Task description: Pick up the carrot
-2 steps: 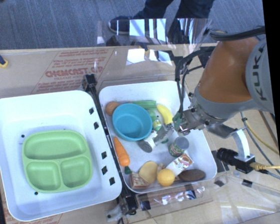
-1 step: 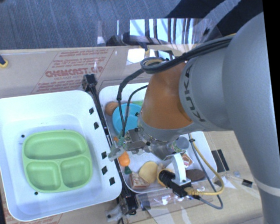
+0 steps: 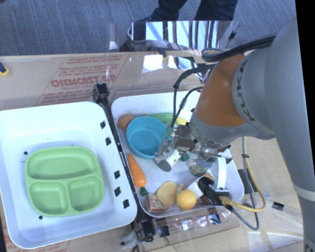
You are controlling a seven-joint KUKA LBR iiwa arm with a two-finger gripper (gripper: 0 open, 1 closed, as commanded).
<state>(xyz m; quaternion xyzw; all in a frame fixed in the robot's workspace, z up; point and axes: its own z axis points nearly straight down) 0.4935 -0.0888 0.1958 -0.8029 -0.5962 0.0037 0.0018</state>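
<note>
The orange carrot (image 3: pixel 136 171) lies lengthwise along the left wall of the right bin (image 3: pixel 143 100), its tip pointing toward the far side. My gripper (image 3: pixel 177 161) hangs low over the middle of that bin, a short way right of the carrot and just in front of the blue bowl (image 3: pixel 146 136). It does not touch the carrot. The grey wrist with its orange band (image 3: pixel 222 101) covers the bin's right half.
A yellow lemon (image 3: pixel 187 199) and a tan potato (image 3: pixel 167 193) rest near the front wall, right of the carrot's thick end. A green vegetable (image 3: pixel 162 118) and a brown item (image 3: pixel 125 121) lie behind the bowl. The left bin (image 3: pixel 5 126) holds a green divided plate (image 3: pixel 65 181).
</note>
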